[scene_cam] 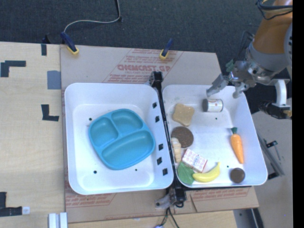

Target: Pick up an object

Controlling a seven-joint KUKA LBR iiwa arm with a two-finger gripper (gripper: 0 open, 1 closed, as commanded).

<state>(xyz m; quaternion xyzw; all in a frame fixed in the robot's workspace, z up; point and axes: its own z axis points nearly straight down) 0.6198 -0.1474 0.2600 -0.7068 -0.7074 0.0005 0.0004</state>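
Jaws spread open, gripping nothing, gripper (225,88) poised at right bin's (254,141) 1 o'clock; small cylinder (213,105) lies just beside, toward 7 o'clock.

Left bin (71,127) contains one blue divided plate (121,137). Bins sit on printed cardboard (137,68), held by two yellow clamps (166,51). Black cable (95,20) lies beyond.

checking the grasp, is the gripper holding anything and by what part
Nothing is held: the open gripper hangs above the small can.
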